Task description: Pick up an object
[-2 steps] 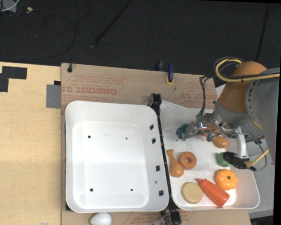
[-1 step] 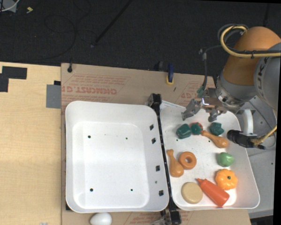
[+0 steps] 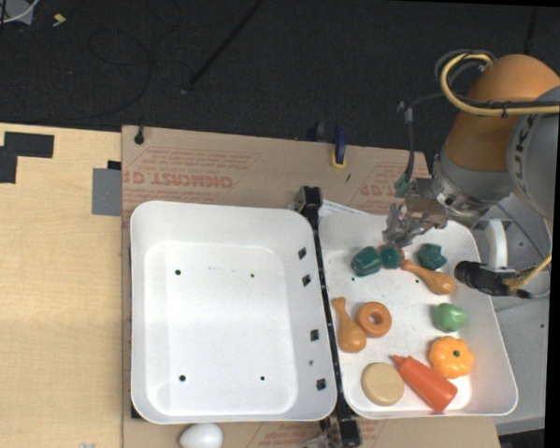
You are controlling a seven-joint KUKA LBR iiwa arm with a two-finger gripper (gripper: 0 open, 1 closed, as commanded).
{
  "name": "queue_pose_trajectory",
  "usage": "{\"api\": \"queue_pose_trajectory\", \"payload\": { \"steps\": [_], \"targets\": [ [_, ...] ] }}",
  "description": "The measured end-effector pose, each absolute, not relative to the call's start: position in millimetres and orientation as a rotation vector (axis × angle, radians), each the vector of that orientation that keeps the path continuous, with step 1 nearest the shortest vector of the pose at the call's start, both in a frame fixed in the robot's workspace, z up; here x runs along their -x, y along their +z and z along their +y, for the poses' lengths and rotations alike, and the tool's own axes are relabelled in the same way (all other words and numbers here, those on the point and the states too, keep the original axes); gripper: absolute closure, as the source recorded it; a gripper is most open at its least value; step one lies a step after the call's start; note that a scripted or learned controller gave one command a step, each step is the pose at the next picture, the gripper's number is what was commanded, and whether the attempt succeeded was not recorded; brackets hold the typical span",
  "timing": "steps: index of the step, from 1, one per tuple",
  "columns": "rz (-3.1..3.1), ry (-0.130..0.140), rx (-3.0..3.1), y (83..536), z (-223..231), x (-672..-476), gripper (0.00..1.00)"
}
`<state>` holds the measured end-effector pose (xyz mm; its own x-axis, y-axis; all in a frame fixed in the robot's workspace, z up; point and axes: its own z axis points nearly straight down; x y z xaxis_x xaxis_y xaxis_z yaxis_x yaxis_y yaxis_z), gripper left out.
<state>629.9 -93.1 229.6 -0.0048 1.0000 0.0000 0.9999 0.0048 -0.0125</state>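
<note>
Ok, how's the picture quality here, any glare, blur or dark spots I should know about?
Camera view: lighting is even and soft; the left bin looks bright white, near washed out, with faint shading along its walls. The floor above the bench is very dark. The hand is small and slightly soft, so its fingers are hard to read. The toys, like the orange pumpkin, are sharp enough.
</note>
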Motion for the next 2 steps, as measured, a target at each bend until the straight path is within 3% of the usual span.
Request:
{"api": "queue_pose_trajectory", "payload": {
  "steps": [1, 2],
  "targets": [
    [-2.227, -0.006, 2.223, 361, -79, -588.2, 1.00],
    [-2.228, -0.005, 2.223, 477, -72, -578.9, 1.00]
  ]
}}
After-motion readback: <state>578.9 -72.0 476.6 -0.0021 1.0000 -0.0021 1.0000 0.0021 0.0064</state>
